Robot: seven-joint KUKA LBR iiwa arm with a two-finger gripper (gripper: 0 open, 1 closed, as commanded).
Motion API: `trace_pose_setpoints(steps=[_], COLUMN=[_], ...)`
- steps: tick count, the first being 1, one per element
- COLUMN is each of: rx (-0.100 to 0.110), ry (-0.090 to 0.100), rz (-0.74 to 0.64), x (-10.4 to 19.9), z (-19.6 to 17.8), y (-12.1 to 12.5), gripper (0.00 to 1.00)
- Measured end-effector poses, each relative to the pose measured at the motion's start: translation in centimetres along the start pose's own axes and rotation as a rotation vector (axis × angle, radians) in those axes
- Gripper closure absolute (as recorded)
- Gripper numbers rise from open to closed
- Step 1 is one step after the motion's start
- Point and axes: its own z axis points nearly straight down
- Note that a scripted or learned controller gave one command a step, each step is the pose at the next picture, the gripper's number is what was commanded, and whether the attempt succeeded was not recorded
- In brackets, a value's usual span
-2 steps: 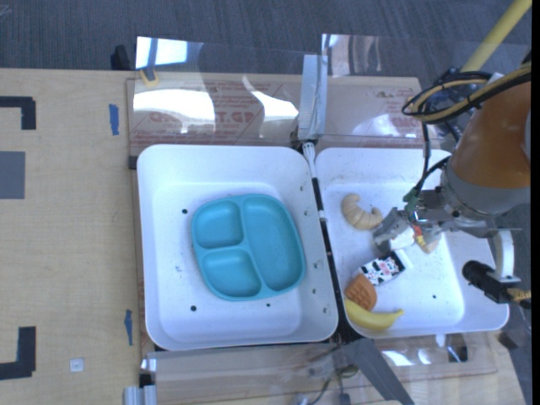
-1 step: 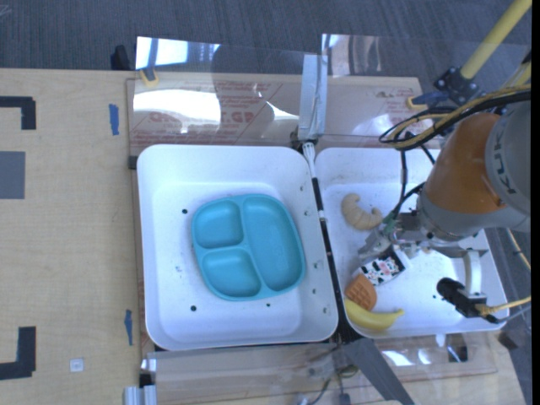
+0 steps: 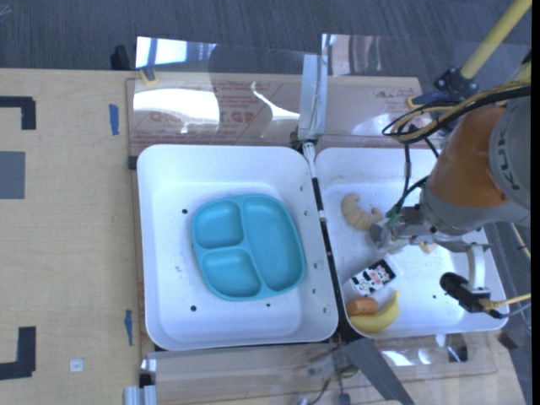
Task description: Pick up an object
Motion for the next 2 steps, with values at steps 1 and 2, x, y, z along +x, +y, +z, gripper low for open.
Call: trace_pose_setpoints(steps=[1, 2], rx=[0.001, -0.005], ry=[0.000, -0.001], rz=[0.000, -0.003], x=[0.0, 0.4], z=[0.1, 2.1], y=[0.0, 5.7], gripper=[0.00, 0.00])
